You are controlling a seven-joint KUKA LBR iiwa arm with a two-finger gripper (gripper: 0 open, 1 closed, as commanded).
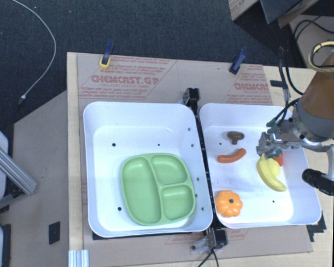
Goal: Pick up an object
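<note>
Pumpkin (228, 203) near front rim; tool (270, 147) above banana (270, 174).

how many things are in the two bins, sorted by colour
Green: 1, the divided plate in the left bin
Orange: 2, the small pumpkin and the sausage in the right bin
Yellow: 1, the banana
Brown: 1, the mushroom-shaped piece
Red: 1, a small item partly hidden beside the gripper, kind unclear
Total: 6

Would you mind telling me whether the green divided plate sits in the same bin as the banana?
No, the green plate lies in the left bin, while the banana lies in the right bin.
</note>
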